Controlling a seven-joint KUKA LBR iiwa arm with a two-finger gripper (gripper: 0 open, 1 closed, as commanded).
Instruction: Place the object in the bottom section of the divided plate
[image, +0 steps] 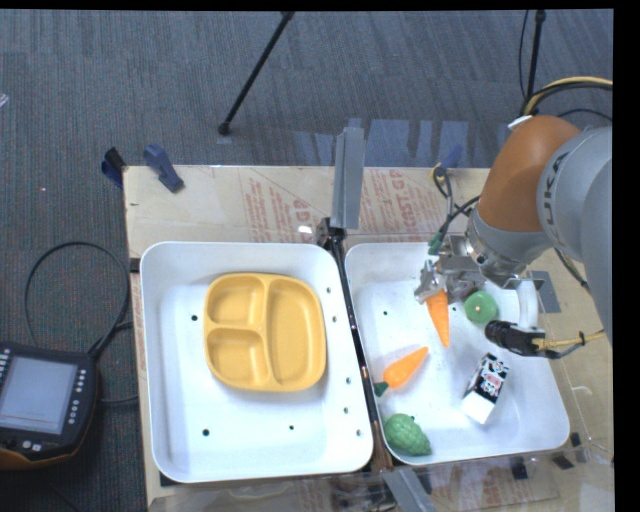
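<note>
progress: the yellow divided plate (266, 331) in the left bin (160, 300) holds nothing, so the placing is all ahead
my gripper (440, 287): over the right bin (545, 420), clenched on the top of a carrot (439, 318)
carrot: hangs point-down from my fingers, well apart from the plate

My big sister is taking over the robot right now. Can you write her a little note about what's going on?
Gripper: over the right bin, shut on a carrot that hangs point-down from it.
Yellow divided plate: in the left bin, nothing in it yet.
Done: carrot picked up.
Left: carry it across and set it in the plate's bottom section.
</note>
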